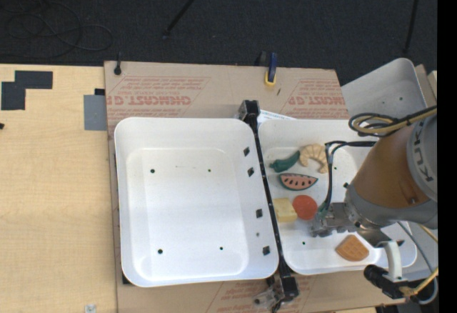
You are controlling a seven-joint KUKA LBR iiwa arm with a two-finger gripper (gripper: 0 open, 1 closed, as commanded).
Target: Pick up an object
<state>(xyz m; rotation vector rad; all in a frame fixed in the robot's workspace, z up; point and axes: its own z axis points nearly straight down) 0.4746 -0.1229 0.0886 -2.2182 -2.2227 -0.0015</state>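
My arm comes in from the right over the right-hand shallow white plastic bin (308, 267), and my gripper (327, 222) hangs low near the bin's middle, just right of the small round red toy tomato (305, 206). Whether my gripper is wide, narrow or closed on anything I cannot tell; it is a dark, blurred cluster at this angle, and nothing is plainly caught in it. The objects open to me all lie in this bin: the tomato, with a pale yellow block-shaped toy (284, 209) touching its left side against the dividing wall; a red watermelon-slice toy with dark seeds (298, 181) just above them; a dark green curved pepper-like toy (285, 161) and a tan, lumpy croissant-like toy (313, 155) farther toward the back; and a flat orange-brown bread-like piece (352, 249) near the front rim, beside my wrist. The left-hand white bin (128, 161) holds none of them. I judge the tomato the nearest candidate. It looks like light, hollow, rigid plastic, not fragile, but smooth and round, so it would likely squirt out of a pinch that lands off centre. I would close across its widest part, straight down from above, lined up so that neither side of the pinch jams against the yellow block. The flat bread piece would be harder to get under.
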